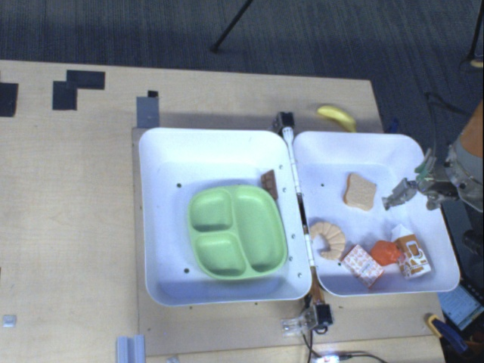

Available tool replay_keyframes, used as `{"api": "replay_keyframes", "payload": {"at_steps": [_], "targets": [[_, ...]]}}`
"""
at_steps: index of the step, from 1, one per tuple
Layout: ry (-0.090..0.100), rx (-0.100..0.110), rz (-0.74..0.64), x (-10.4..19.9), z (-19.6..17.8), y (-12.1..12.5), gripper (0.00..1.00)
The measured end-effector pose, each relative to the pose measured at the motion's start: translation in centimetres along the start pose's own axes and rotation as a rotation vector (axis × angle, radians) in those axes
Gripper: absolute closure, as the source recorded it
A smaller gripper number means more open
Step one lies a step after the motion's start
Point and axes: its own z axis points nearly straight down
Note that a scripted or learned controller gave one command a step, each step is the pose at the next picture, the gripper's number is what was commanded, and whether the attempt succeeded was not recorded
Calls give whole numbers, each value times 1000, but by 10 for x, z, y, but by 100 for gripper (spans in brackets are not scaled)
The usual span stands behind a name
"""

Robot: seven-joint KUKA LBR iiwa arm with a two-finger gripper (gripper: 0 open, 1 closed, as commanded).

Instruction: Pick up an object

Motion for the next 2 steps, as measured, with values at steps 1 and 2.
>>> {"api": "replay_keyframes", "payload": {"at_steps": [1,2], "targets": [[-3,-5,3,-6,121,-18,0],[-3,-11,3,-6,110,-16,100]]}}
